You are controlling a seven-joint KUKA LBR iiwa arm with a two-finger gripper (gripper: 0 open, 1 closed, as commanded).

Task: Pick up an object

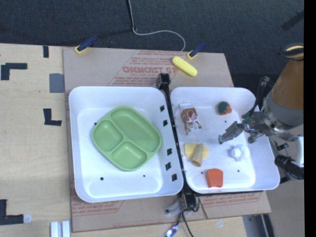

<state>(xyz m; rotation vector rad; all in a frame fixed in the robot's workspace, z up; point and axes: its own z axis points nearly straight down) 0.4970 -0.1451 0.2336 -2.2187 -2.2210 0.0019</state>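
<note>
Nearest lay an orange block (214, 177); the gripper (228, 136) hung over the right bin (247, 181), its grip unclear.

just one camera here, mounted up above the counter (29, 132) and looking down at a slant, so the far edge and the dark floor (74, 9) sit at the top of the frame. It's pulled back enough to fit both bins whole, the left bin (81, 100) and right bin (247, 95) side by side about mid frame, plus the cardboard (143, 65) under them. The arm (291, 88) comes in from the right edge, partly cut off
</note>
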